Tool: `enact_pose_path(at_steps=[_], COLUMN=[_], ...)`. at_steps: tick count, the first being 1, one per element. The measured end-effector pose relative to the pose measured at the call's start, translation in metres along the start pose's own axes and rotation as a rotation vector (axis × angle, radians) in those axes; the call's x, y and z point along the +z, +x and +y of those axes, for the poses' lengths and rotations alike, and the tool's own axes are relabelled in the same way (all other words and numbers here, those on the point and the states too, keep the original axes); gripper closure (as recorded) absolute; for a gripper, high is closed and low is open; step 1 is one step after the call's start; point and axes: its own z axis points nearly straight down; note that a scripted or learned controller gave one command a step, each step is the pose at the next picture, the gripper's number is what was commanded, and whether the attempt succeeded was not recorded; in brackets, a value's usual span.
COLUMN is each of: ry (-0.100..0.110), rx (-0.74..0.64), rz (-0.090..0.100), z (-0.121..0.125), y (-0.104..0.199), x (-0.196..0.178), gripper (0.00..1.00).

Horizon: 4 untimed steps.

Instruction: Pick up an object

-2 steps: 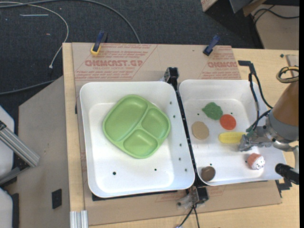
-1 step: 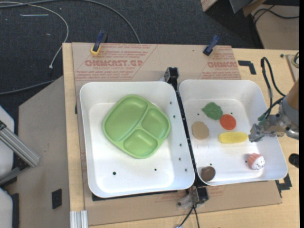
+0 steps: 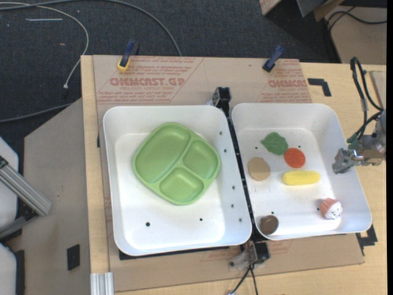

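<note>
The gripper (image 3: 345,162) sits at the right edge of the right bin (image 3: 325,117), just outside its rim about halfway along that side, with the grey metal of the wrist running off to the right under a bundle of cables. Its tip is small and dark against the rim, and I cannot tell how it stands; nothing shows in its grasp. Inside the right bin the objects lie loose and apart: a green leafy toy (image 3: 274,142) toward the middle of the far half, an orange-red round piece (image 3: 295,158) just right of it, a yellow oblong piece (image 3: 301,177) directly below that, and a tan oval piece (image 3: 259,168) nearer the bin's left wall. A small white and pink toy (image 3: 331,209) rests by the near right corner, and a brown round piece (image 3: 268,224) lies at the near left corner against the rim. The left bin (image 3: 116,128) carries a light green divided plate (image 3: 177,163), turned at an angle, lying flat in the middle with three compartments. Both bins rest on a brown cardboard sheet (image 3: 153,78) printed with red lettering, held at its far edge by a blue and yellow clamp (image 3: 128,54) and a blue clamp (image 3: 273,58). The sheet lies on a pale wooden bench (image 3: 374,251), and beyond it dark carpet (image 3: 184,11) shows with thin grey cables (image 3: 73,29) trailing across it.
</note>
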Motion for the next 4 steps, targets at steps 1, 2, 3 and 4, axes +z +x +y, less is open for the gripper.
enact_pose_path(at_steps=[1,2,3,4], ry=[0.009,0.006,0.01,0.005], rx=[-0.004,-0.006,-0.005,-0.006], rz=[0.007,0.005,0.007,0.005], z=[0.003,0.007,0.011,0.027], y=[0.051,0.108,0.164,0.222], x=[0.008,-0.006,0.003,-0.004], gripper=[1.0,1.0,1.0,1.0])
